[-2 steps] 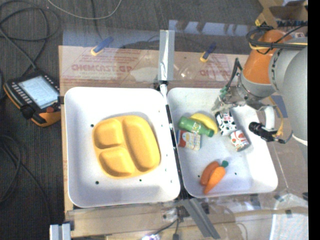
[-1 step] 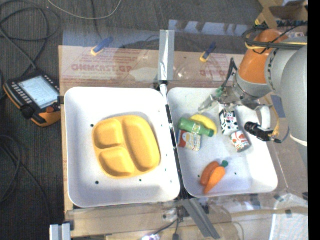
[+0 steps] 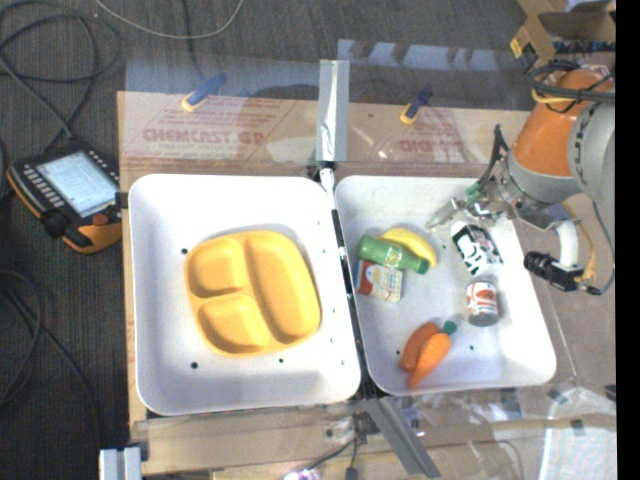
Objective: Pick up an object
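The bench carries two shallow white bins, side by side.

Left bin (image 3: pixel 150 268): one item. A yellow divided tray (image 3: pixel 253 291) with three compartments lies near the bin's centre, set at a slant.

Right bin (image 3: pixel 520 353): six items, counted as follows.
- One green bottle (image 3: pixel 385 252), lying on its side near the bin's left edge.
- One yellow banana (image 3: pixel 412 242), touching the green bottle on the side toward the far edge.
- One small flat packet (image 3: pixel 381 281) with a red and white label, just beside the green bottle on the side toward the near edge. Its writing is too small to read.
- One orange carrot toy (image 3: pixel 426 353) with a green tip, near the bin's near edge.
- One small can (image 3: pixel 482 302) with a red and white label, toward the right edge. Label text not legible.
- One black-and-white object (image 3: pixel 473 247), near the far right corner, just above the can. Its markings cannot be read.

Gripper (image 3: pixel 470 206): positioned over the far right corner of the right bin, just beside the black-and-white object. Whether the fingers stand apart or together cannot be told. No item is seen between them.

Behind the bins, a clear sheet bears reversed red lettering, partly legible as "CHEMCAST GP" (image 3: pixel 204 136). One handheld control pendant (image 3: pixel 72 190) with a lit screen lies on the floor beyond the bench's left edge.
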`<state>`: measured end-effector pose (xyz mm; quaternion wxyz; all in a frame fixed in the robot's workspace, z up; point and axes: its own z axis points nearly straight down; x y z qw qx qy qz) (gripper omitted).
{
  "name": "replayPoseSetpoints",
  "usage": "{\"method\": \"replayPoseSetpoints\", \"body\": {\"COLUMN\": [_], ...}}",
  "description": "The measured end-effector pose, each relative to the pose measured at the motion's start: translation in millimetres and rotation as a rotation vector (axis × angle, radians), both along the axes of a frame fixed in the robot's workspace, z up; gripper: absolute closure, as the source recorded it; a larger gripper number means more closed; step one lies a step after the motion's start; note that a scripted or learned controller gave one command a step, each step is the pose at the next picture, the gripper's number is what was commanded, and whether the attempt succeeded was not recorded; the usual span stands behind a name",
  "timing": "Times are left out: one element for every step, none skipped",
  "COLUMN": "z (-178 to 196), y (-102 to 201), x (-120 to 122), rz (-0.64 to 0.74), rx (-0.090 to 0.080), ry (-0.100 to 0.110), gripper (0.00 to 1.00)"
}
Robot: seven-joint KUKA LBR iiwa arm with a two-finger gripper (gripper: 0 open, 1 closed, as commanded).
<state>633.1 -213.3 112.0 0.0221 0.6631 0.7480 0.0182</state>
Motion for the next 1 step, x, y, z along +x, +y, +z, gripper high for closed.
{"method": "replayPoseSetpoints", "body": {"z": [-0.8], "y": [2.7], "x": [3.1], "rz": [-0.013], "rx": [-0.005], "ry": [0.001], "gripper": [0.00]}}
